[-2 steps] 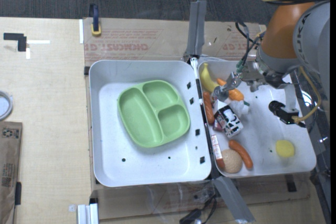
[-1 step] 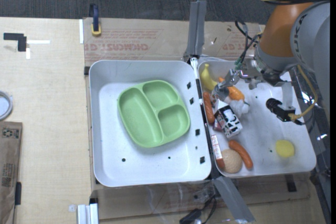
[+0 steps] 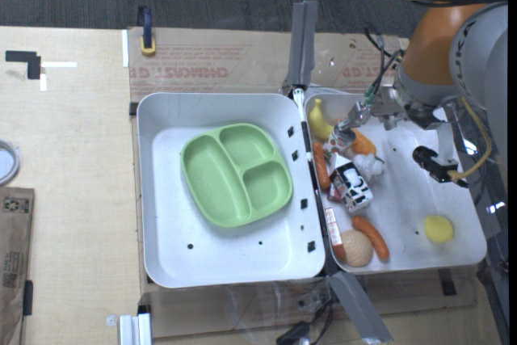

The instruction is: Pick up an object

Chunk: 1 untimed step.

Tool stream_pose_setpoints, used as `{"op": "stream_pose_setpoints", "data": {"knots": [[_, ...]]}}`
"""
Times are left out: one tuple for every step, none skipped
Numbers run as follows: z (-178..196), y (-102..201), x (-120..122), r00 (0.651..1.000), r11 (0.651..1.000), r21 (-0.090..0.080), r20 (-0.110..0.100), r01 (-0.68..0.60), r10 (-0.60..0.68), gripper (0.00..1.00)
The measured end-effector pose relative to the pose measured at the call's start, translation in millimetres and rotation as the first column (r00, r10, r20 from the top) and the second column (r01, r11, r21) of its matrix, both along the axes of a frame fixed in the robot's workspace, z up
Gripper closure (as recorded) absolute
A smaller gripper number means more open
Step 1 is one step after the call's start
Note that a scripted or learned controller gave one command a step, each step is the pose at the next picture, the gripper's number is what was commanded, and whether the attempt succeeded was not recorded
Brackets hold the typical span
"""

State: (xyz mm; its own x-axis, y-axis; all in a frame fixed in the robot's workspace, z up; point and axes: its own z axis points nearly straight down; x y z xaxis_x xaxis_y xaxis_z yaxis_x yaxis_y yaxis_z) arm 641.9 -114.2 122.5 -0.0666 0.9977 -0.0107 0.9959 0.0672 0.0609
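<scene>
Two white bins sit side by side on the counter [image 3: 65, 117]. The left bin [image 3: 161, 254] holds a green divided plate [image 3: 237, 173], lying flat near the bin's middle with three compartments. The right bin [image 3: 404, 246] holds the clutter: a yellow banana [image 3: 318, 120] at its far left corner, an orange carrot-like piece [image 3: 321, 168] along the left wall, a black-and-white box [image 3: 351, 185] just right of that, a small white lump [image 3: 372, 165] touching the box's upper side, a tan round thing [image 3: 356, 248] at the near left corner with an orange sausage shape [image 3: 373, 237] lying against it, and a yellow ball [image 3: 439, 229] well apart toward the near right.

The gripper [image 3: 349, 129] hangs low over the far left part of the right bin, just beside the banana and above an orange piece [image 3: 365, 145]. Whether its fingers are apart or together I cannot tell; they are too small and mixed with the things below. The grey arm [image 3: 477, 52] with its orange band [image 3: 432, 40] comes in from the right. A black part [image 3: 432, 163] on a cable hangs over the bin's middle.
</scene>
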Motion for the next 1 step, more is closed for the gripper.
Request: {"op": "stream_pose_setpoints", "data": {"knots": [[-0.8,11.0,-3.4,0.993,0.993,-0.008,-0.009,-0.118,0.118,0.0]]}}
